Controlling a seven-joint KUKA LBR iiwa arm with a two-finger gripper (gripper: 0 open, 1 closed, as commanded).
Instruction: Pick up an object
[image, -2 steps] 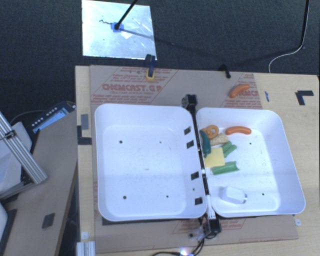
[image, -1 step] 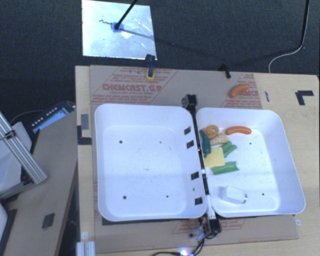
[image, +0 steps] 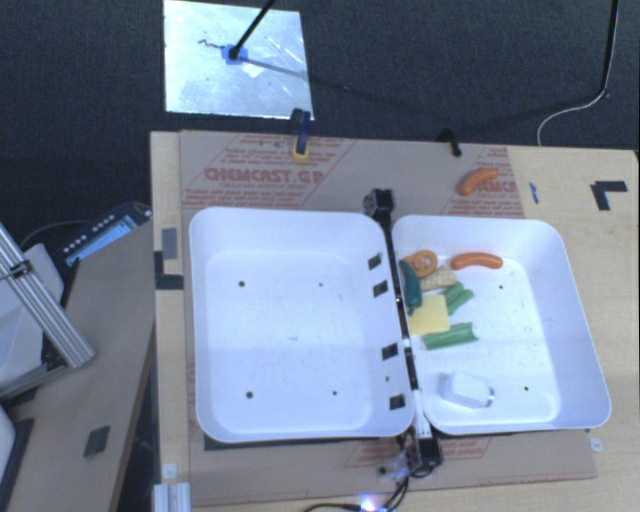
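Lying in the shallow white bin on the view's right are the candidate objects: an orange ring, an orange sausage-shaped piece, a flat yellow block, a long green piece just below the block, and a pale white object nearer the front. A second orange sausage-shaped piece rests on the brown board behind that bin.

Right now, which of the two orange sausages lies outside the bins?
The orange sausage on the cardboard beyond the right bin; the other sausage lies inside that bin.
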